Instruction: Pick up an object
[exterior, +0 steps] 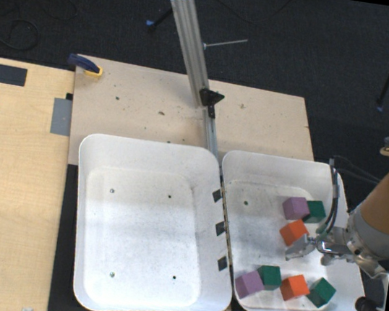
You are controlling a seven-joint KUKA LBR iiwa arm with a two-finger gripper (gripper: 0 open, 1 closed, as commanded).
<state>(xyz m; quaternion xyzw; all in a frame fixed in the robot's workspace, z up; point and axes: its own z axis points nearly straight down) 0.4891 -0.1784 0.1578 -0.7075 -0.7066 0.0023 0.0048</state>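
Observation:
The right bin (272,172) holds several small blocks. Along its right side lie a purple block (294,207), a green block (316,210) and an orange block (293,232). Near its front edge lie a purple block (249,282), a green block (270,275), an orange block (295,286) and another green block (321,291). My gripper (300,247) reaches in from the right, low over the bin, just below and right of the upper orange block. Nothing can be made out in its grasp.
The left bin (107,152) lies beside the right one, with black clips (219,228) along the shared rim. A slanted aluminium bar (193,48) rises behind the bins. A blue and yellow clamp (84,64) lies at the board's back left corner.

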